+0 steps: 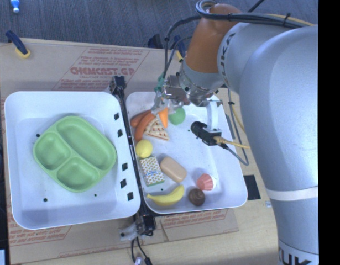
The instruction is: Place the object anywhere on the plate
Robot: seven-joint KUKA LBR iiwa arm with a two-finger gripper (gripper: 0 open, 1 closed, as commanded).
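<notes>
On the bench, two shallow white bins sit side by side, the left bin (15,148) at 9 o'clock and the right bin (228,164) near centre. A green plate (74,152) with three compartments lies flat in the middle of the left bin, nothing on it.

The right bin holds all the loose items. At its 11 o'clock corner an orange carrot (163,116) stands between the lowered fingers of the gripper (164,108), the fingers closed against it. A hot dog (141,123) lies touching the carrot's 8 o'clock side, a waffle wedge (157,130) sits just below the carrot, and a green ball (177,115) rests just beside it at 3 o'clock. Whether the carrot is lifted clear of the bin floor cannot be told.

Further toward 6 o'clock: a lemon (144,148), then a printed carton (152,171) touching a tan bread roll (173,169). Along the bin's 6 o'clock edge lie a banana (166,196), a brown round item (197,197) and a pink cupcake-like item (205,182), the last two near each other.

A black fitting (205,133) with a yellow cable hangs over the bin at 3 o'clock of the gripper. The arm (280,120) enters from 3 o'clock, orange band (205,43) above the wrist.

The carrot is in the right bin, well apart from the plate.
</notes>
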